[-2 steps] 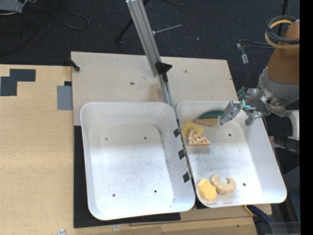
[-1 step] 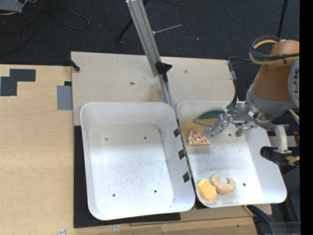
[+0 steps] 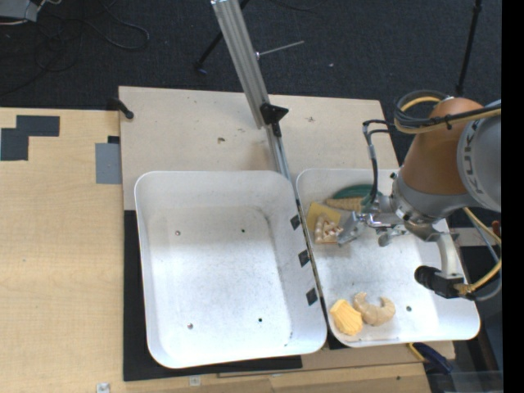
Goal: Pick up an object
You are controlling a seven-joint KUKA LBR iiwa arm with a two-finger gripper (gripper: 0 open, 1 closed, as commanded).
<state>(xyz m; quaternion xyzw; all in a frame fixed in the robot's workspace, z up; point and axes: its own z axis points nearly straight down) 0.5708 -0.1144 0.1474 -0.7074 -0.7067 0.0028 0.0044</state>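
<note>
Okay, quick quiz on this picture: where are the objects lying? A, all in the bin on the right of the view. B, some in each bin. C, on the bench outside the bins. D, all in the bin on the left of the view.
A: the yellow piece, the beige piece and the pile by the gripper all lie in the right bin.

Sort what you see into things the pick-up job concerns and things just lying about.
Job: gripper; tan block beside it; green object; yellow piece; beige curled piece; right bin.

Lying about: left bin; metal rail; floor cables.
</note>
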